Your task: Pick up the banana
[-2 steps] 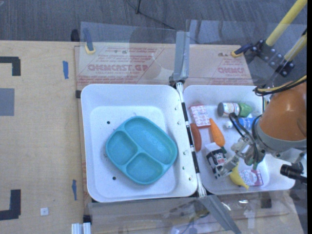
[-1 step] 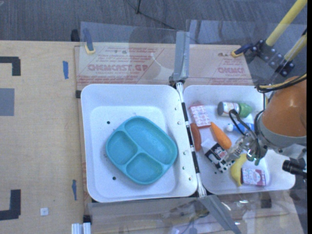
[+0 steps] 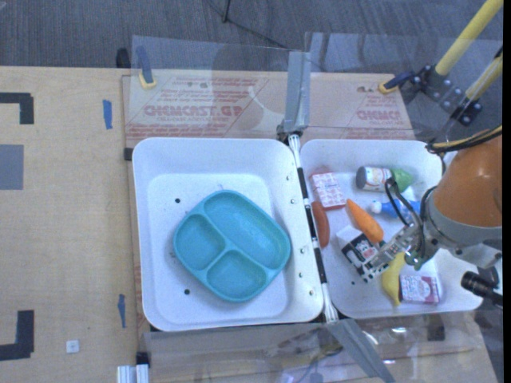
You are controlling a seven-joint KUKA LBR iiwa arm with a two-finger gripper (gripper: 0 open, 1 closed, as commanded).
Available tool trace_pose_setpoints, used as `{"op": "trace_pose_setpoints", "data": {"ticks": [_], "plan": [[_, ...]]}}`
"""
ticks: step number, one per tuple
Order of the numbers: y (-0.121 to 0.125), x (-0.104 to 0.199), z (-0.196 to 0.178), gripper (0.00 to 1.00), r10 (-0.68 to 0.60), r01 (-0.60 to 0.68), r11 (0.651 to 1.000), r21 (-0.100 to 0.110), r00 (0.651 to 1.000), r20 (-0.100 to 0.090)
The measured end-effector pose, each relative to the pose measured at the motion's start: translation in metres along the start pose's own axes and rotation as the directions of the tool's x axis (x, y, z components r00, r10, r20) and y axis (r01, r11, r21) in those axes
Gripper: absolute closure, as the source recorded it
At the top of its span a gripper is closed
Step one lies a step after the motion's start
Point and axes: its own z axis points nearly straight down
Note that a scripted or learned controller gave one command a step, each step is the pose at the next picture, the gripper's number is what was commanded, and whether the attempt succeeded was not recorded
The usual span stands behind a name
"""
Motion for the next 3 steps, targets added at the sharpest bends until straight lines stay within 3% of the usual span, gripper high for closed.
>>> {"op": "trace_pose_setpoints", "data": {"ticks": [1,2,3], "plan": [[0.002,-0.003,-0.012,1.0,0.0,0.0,1.0,-0.006,1.0,0.01],[0.001,-0.003,-0.012,0.0,0.001,-0.001,1.0,-0.006,1.0,0.009],[-0.021,-0.034,0.008,0.0,-0.102,0.102,0.995,-0.009,0.995,0.002]]}}
